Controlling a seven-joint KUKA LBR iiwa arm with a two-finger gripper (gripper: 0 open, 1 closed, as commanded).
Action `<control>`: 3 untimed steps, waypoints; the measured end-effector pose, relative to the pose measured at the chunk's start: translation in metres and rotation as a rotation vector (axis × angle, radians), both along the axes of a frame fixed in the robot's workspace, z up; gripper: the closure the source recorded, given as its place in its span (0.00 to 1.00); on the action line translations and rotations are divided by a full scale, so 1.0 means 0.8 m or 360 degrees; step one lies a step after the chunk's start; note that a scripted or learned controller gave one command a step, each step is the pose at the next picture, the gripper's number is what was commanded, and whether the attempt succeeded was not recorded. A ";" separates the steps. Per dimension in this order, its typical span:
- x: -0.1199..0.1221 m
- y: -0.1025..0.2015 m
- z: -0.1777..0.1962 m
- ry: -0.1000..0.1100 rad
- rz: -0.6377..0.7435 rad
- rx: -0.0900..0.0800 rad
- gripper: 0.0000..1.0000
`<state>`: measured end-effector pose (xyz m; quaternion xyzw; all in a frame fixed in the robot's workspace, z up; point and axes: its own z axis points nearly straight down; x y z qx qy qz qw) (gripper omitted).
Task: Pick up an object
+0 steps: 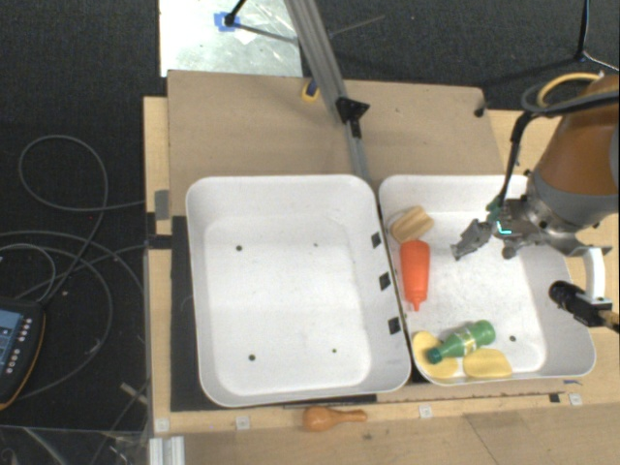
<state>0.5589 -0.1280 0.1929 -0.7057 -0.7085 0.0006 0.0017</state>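
In the right bin (552, 356) lie an orange carrot (416, 271), a tan bread piece (411, 225), a green bottle (462, 341) and two yellow pieces (486, 363) at the front. My gripper (490, 242) hangs over the bin's upper middle, to the right of the carrot and bread. Its fingers (471, 239) are spread apart with nothing between them.
The left bin (223, 201) stands beside the right one, joined by black clips (384, 281). A small orange-brown object (332, 417) lies on the bench in front of the bins. A grey pole (320, 51) slants in from the top.
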 end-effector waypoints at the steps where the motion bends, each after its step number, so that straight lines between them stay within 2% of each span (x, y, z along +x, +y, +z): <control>1: 0.001 0.000 0.003 -0.0007 -0.0001 -0.0001 0.00; 2: 0.003 -0.002 -0.050 -0.0001 -0.0005 -0.0001 0.00; 3: -0.001 -0.003 -0.128 0.0002 -0.0006 0.0000 0.00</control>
